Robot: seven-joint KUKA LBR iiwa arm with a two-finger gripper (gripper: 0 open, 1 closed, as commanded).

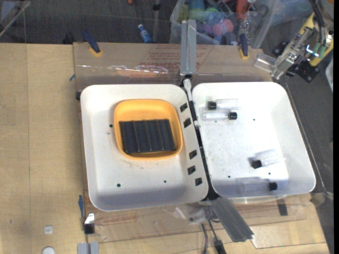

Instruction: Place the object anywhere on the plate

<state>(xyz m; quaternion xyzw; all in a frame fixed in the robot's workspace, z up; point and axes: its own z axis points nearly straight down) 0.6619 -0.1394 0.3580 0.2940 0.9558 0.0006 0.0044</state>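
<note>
We see the dark ribbed block (147, 136) lying flat on the orange plate (121, 112) in the left bin (95, 168), probably light, stiff and slick, best pinched across its narrower width, while the gripper (288, 60) hangs beyond the right bin (296, 136), its opening something we cannot tell

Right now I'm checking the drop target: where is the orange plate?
The orange plate sits in the left bin of the camera view, toward its upper middle, with a dark ribbed block lying on it.
</note>
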